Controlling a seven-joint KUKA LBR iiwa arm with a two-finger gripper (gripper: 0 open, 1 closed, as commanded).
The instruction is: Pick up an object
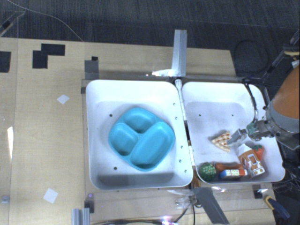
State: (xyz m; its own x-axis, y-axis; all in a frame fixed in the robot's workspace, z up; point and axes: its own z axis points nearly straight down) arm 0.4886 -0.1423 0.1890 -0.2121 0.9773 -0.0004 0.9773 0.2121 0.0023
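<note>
The desk (42,139) carries two shallow white bins side by side. The left bin (101,125) holds a blue divided tray (140,138), which lies flat near the bin's middle, well apart from the arm's working area.

The right bin (211,102) holds the candidate objects, grouped along its near and right portions, probably because loose items settle toward the low edge and corner. A tan waffle-patterned piece (221,140) lies toward the bin's middle. A green round item (207,171) rests against the near wall, with a red-and-blue item (231,171) just beside it. A white and orange carton (251,161) lies tilted near the right corner, with a small orange item (258,150) touching its upper end.

The arm (286,102) enters from the right and reaches low into the right bin. The jaws (240,136) sit just beside the waffle-patterned piece, on its right, above the carton. Whether they stand apart or together cannot be told; nothing is visible between them.

Judgement: the placement suggests an approach to the waffle-patterned piece, which stands clear of its neighbours and so offers the least obstructed grasp. No object is lifted yet.
</note>
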